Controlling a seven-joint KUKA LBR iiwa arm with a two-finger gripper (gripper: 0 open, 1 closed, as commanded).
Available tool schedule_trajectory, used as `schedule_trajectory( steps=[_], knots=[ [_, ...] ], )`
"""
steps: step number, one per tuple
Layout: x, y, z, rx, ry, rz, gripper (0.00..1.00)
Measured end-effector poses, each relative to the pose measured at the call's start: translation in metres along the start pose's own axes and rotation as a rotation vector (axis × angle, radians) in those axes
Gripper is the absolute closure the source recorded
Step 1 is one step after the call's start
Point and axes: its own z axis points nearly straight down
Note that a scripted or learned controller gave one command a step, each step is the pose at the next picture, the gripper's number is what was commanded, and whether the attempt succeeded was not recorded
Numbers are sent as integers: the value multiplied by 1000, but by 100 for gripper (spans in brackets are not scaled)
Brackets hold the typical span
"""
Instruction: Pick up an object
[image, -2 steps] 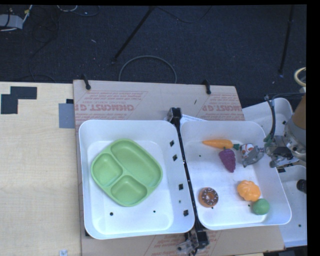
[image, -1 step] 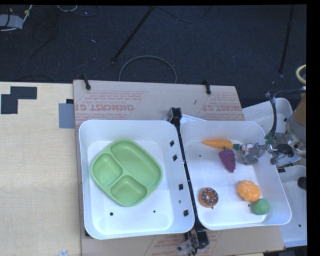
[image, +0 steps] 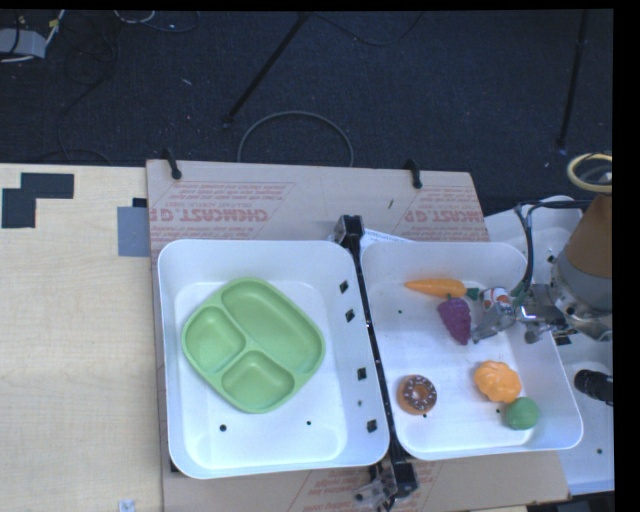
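The right bin (image: 545, 435) holds an orange carrot (image: 436, 288), a purple toy (image: 455, 319), a chocolate donut (image: 417, 394), an orange lump (image: 497, 381) and a green ball (image: 520, 413). My gripper (image: 489, 320) reaches in from the right, low over the bin, just right of the purple toy and above the orange lump. Its grey metal tip sits close beside the purple toy; I cannot tell whether they touch. A small red, white and green piece (image: 496, 297) shows right at the tip.
The left bin (image: 180, 440) carries a green divided plate (image: 253, 343). A black divider (image: 366, 345) runs between the bins. Cardboard (image: 300, 205) lies under both bins. The arm's body and cables (image: 585, 280) fill the right bin's right side.
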Motion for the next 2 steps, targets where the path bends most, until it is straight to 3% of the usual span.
schedule_trajectory(
  steps=[2],
  knots=[
    [-5,-3,81,-4,-2,2,0]
  ],
)
